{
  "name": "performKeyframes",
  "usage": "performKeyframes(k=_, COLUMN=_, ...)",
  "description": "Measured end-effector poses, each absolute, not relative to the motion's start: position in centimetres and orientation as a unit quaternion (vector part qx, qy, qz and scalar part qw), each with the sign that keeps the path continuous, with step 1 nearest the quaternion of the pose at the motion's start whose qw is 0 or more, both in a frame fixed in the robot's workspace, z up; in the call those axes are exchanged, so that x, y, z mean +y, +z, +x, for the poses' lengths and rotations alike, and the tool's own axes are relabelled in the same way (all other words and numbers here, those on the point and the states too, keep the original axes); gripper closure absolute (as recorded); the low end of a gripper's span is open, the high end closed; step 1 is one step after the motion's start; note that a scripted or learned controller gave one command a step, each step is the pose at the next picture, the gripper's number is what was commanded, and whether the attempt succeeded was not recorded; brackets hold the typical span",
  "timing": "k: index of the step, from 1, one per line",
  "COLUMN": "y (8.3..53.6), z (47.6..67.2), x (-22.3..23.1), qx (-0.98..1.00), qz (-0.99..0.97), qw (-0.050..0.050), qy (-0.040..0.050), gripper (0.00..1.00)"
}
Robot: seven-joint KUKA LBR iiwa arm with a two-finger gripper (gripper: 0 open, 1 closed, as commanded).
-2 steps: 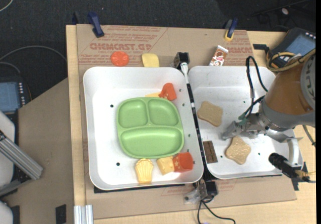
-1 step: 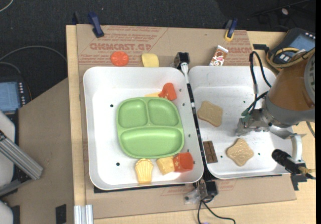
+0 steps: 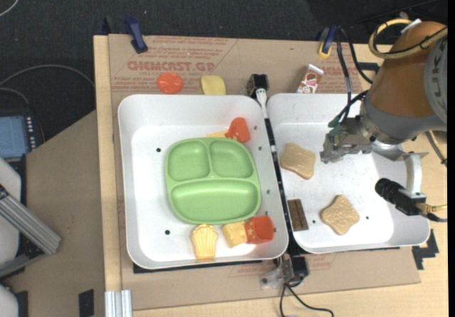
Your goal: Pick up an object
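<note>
Two bread-like pieces lie in the right bin [image 3: 398,237]: one toast slice [image 3: 297,160] near the bin's left wall, a second slice [image 3: 340,215] nearer the front edge, with a dark brown bar [image 3: 296,214] at the divider beside it. Gripper [image 3: 335,148] sits low over the right bin, just right of the upper toast slice and apart from it; nothing is visible in its grasp. From this slanted top view I cannot tell how wide the pincer stands, so its state stays unrecorded.

Judgement on the step in hand: this is the approach, before any grasp. The nearest candidate is the upper toast slice. A good try would centre the tool over the slice instead of beside it, then descend fully to the bin floor, since the piece lies flat and thin and offers little edge. Risk: pinching only a corner and having it slip out.

Target appearance: tan, roughly square with rounded, wavy edges, a paler face, lying flat and separate from its neighbours.
</note>
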State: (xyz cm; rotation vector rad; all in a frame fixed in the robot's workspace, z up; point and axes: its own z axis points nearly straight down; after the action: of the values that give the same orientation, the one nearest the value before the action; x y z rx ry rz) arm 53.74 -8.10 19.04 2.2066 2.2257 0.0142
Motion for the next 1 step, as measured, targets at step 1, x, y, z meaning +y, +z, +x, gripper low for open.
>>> performKeyframes(k=1, y=18.47, z=53.43, x=-8.54, qx=0.708, qz=0.707, qw=0.000, qy=0.0001, gripper=0.00)
